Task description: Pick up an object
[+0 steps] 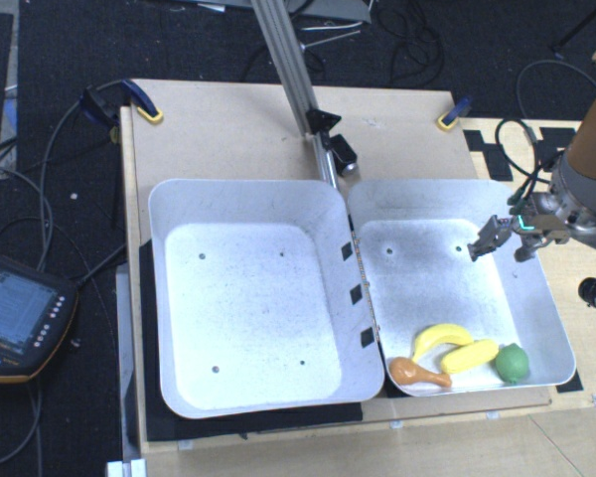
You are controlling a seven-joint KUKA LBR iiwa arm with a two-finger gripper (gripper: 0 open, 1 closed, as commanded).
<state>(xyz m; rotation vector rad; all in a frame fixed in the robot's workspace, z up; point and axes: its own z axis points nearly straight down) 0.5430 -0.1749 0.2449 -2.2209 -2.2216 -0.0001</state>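
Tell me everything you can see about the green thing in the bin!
The green ball-shaped thing looks like a small toy fruit, maybe a lime or apple, smooth and likely plastic. It sits in the near right corner of the right bin, close to the rim. Its left side is beside the end of a yellow banana, seemingly touching it. The gripper hangs farther back over the bin, well away from it.

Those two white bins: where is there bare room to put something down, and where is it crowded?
The left bin has bare floor from wall to wall. In the right bin, the upper floor is bare between the central divider and the gripper at its right wall. Crowded: the near right corner, where two yellow bananas, an orange piece and a green fruit huddle.
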